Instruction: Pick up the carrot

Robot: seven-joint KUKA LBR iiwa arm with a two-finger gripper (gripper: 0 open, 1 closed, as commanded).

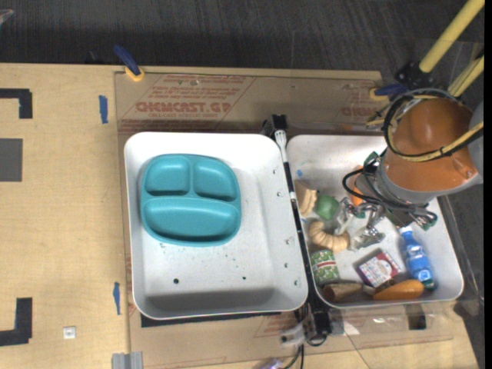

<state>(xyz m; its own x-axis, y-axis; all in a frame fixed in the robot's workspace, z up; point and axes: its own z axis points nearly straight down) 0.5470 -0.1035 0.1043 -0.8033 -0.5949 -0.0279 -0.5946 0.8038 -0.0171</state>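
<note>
Though end effector [367, 220] grip state can't be told, carrot [400, 289] looks light, stiff, smooth plastic; grab across mid-body, w/ bin [453, 271] wall close.

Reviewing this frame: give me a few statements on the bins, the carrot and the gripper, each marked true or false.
1. The carrot lies near the front edge of the right bin. True.
2. The teal divided plate sits in the right bin. False: it sits in the left bin.
3. The gripper is over the right bin. True.
4. The carrot is held between the fingers of the gripper. False: it lies in the bin, apart from the gripper, beside a blue bottle.
5. The teal plate has food on it. False: its compartments look bare.
</note>
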